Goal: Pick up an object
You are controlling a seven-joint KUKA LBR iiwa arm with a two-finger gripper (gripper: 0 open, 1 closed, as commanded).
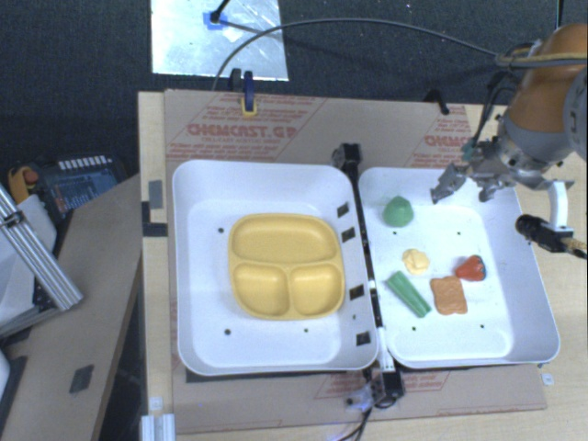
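The right bin [524, 338] holds several small items. A green round ball [398, 211] lies toward its back left. Near the middle sit a pale yellow lump [416, 261] and a red piece [471, 267]. In front of them are an orange toast-like slab [448, 295] and a green stick [407, 294]. My gripper [466, 191] hangs over the bin's back part, right of the green ball and apart from it. It is open, its fingers spread with nothing between them.
A yellow three-compartment tray [283, 265] lies in the left bin [202, 246]. A black divider with clips [360, 246] runs between the bins. A black cable fitting [542, 232] sticks in over the right bin's right rim.
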